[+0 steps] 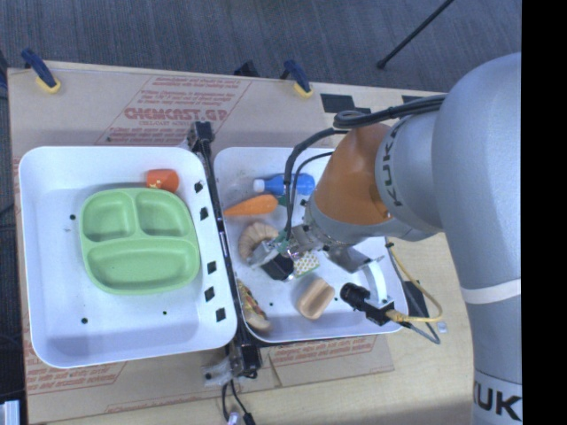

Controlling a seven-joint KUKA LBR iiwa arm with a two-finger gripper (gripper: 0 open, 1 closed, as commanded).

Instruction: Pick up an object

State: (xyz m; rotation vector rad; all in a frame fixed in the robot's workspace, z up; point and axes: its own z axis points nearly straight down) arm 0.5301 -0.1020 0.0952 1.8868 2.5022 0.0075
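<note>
In the right bin, low near the front, lie a tan roll and a shell-like piece — loose stock for picking. The gripper is down among them, just beside a ridged pastry, likely its target; whether it grips is impossible to tell. Farther back — a carrot and blue bottle. The left bin holds a green tray and a tomato.

— What lies past the bench?
— Grey ribbed carpet beyond its far edge, with a thin black rod slanting across it above the bench's right end.
</note>
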